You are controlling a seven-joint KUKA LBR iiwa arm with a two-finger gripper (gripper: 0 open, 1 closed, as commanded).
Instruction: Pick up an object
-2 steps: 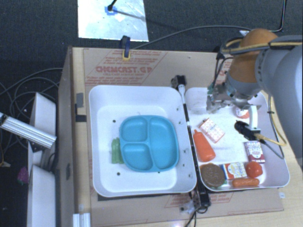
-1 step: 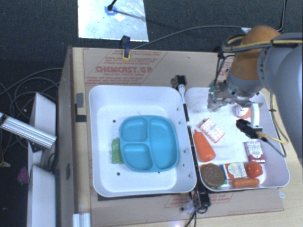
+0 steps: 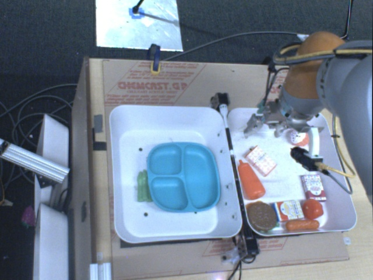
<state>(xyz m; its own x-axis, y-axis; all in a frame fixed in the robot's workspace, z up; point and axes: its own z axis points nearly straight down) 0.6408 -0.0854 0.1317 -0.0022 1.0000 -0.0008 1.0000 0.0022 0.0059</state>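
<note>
Left bin [image 3: 125,156]: holds a blue divided plate [image 3: 183,177], with a green item [image 3: 143,186] against its left edge (identity not legible).

Right bin [image 3: 339,203]: an orange bottle [image 3: 251,179] lies by the left wall. A white-and-red packet [image 3: 261,160] lies just to its far right. A brown patty [image 3: 262,214], a small carton [image 3: 289,209] and a tomato [image 3: 313,209] crowd the near edge.

The gripper [image 3: 266,126] hovers over the far end of the right bin, jaws spread and empty.

Likely target: the packet, the loose item closest to the gripper on its near side.

Recommended procedure:
1. Centre the gripper over the packet.
2. Turn the wrist so the jaws span its short side.
3. Descend until the tips bracket it, then close.

Keep clear of the bottle, which lies close alongside.
</note>
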